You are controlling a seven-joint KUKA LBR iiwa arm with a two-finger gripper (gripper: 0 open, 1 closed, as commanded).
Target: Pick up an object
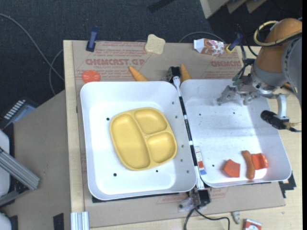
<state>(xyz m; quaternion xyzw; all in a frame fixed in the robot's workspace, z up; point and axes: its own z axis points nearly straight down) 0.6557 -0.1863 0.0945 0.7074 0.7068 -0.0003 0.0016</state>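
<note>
In the right-hand white bin [268, 143], toward its 12 o'clock edge, the pincer [238, 96] hung low over bare floor, its metal fingers [224, 98] splayed apart with nothing between them. The arm [276, 56], grey with an orange band, reached in from 3 o'clock.

The candidates for picking lay well apart from the pincer, clustered at about 5 o'clock in the same bin: an orange-red block [231, 168], a sausage-shaped piece [248, 164] just beside it, and a red-orange block [260, 161] touching or nearly touching the sausage; which could not be settled from this angle.

The left-hand white bin [96, 128] carried a yellow three-compartment plate [143, 138] near its centre, compartments bare.

On the tabletop [115, 61] beyond the bins at 12 o'clock were noted a slice of toy bread [155, 44], a carrot-like piece [137, 74], a small orange disc [90, 75], a blue clip [91, 38] and a small printed carton [209, 46].

Assessment: the task stood at an early stage. No object had been grasped or lifted. The pincer was open and positioned over a part of the bin without items. Remaining, in my judgement: travel toward 5 o'clock, alignment over one piece, descent, closure and lift. The crowding of the three pieces near the bin wall could hinder a clean grip.
</note>
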